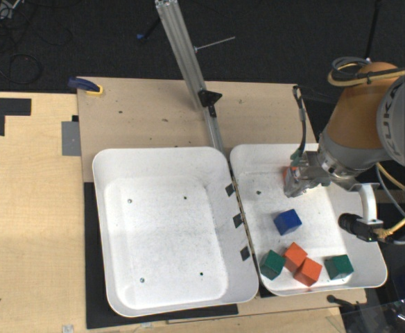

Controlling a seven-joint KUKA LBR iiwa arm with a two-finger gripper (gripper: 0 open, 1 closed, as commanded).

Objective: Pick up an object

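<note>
Right bin (pixel 258 159): we note the gripper (pixel 299 186) low above its floor, something orange-red beside its fingers; grip we cannot tell; blue cube (pixel 287 222) just below; orange cubes (pixel 302 263) and green cubes (pixel 272 263) at front.

A light wooden bench (pixel 147 113) carries two shallow white bins side by side, the left bin (pixel 164 231) and the right bin (pixel 258 165), their inner rims nearly touching. A blue clamp (pixel 84 85) sits at the bench's far left corner. A slanted metal rail (pixel 188 61) rises from the bench behind the bins.
</note>
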